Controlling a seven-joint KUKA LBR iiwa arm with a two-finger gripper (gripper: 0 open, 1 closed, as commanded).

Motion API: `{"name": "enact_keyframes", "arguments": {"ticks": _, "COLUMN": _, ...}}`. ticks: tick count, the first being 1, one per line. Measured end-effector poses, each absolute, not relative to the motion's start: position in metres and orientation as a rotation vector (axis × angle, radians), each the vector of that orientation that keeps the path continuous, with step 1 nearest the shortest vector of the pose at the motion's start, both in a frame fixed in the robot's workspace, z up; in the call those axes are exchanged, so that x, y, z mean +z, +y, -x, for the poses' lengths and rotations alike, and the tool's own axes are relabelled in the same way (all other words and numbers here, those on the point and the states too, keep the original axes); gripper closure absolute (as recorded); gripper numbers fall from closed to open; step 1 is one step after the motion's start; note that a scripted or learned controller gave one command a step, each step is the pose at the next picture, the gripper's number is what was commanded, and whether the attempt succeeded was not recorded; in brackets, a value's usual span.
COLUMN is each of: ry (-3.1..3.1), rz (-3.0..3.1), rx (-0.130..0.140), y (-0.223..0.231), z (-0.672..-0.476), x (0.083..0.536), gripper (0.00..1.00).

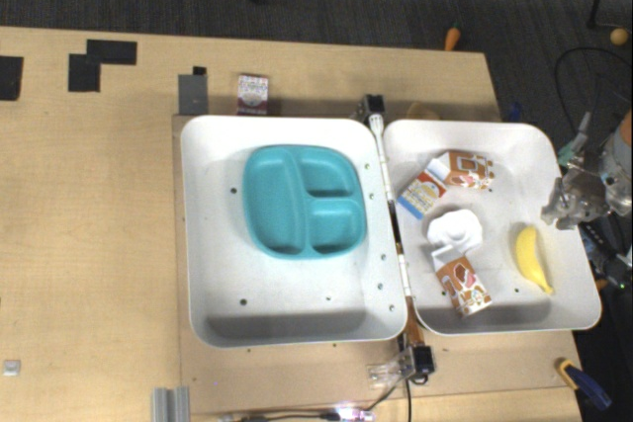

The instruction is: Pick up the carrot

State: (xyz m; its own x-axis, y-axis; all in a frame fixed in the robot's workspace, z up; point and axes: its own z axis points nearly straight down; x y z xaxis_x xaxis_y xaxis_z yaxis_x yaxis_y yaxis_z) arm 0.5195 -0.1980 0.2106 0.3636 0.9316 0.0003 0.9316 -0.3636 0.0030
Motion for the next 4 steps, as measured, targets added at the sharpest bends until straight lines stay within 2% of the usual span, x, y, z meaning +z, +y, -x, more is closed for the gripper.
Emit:
{"name": "enact_keyframes", "arguments": {"ticks": 1, "ry": 1.459, "rz": -2.779, "rx": 0.005, "y": -0.198, "z": -0.496, "x": 0.233, "gripper": 1.0}}
{"name": "enact_keyframes", "arguments": {"ticks": 2, "ry": 0.911, "rz": -3.006, "rx": 0.004, "y": -0.19, "z": -0.489, "x": 0.243, "gripper": 1.0}}
{"name": "enact_keyframes", "arguments": {"ticks": 3, "ry": 0.335, "rz": -3.125, "rx": -0.002, "y": -0.205, "z": -0.488, "x": 0.243, "gripper": 1.0}}
{"name": "enact_keyframes", "arguments": {"ticks": 4, "ry": 0.495, "rz": -3.111, "rx": -0.004, "y": -0.095, "z": -0.488, "x": 0.199, "gripper": 1.0}}
